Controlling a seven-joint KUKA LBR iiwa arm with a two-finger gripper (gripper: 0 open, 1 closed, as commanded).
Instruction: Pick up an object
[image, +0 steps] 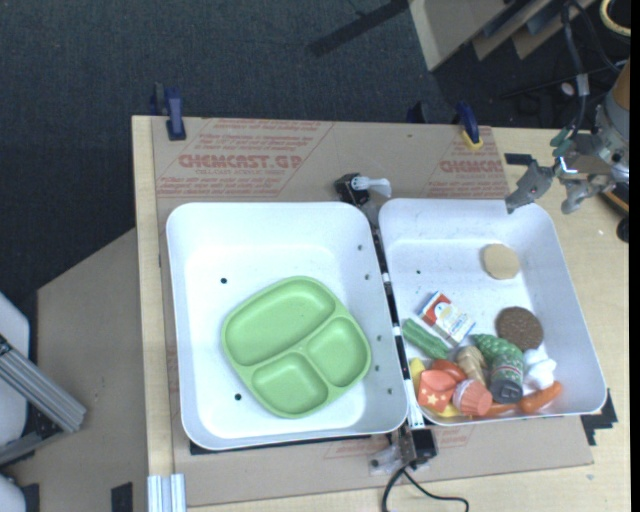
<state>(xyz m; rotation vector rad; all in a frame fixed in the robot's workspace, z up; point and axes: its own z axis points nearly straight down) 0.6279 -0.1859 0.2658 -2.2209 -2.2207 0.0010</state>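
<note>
Brown desk (250, 160) carries two white bins, the left bin (190, 300) holding a green tray (295, 345), the right bin (560, 280) piling toys (480, 375) in its near corner, a biscuit (500, 261) apart and easiest to grasp, while the jaws (548, 185), spread wide and empty, hover above its far rim.

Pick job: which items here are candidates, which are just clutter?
Job:
- hand, over the right bin's far corner
- right bin
- its contents: tan round cookie, brown round cookie, small carton, toy food pile

Lying about:
- left bin
- green divided plate
- blue clamps
- cardboard sheet
</note>
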